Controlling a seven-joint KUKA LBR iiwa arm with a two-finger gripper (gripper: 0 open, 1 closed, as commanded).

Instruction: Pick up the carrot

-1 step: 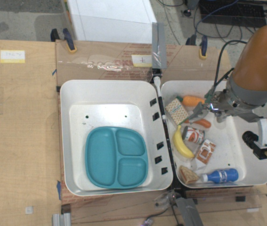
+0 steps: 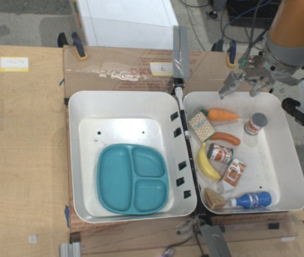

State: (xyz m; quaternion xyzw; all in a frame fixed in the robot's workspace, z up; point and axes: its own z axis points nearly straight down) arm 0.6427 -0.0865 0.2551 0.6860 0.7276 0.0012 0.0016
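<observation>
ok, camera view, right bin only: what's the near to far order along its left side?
Brown wedge → banana → checkered packet → carrot → pincer, above the far rim.

Arm (image 2: pixel 296 15) cut off by top and right edges above the orange band; labels on small can (image 2: pixel 219 154), carton (image 2: pixel 234 172) and bottle (image 2: pixel 252 200) too small to read.
</observation>
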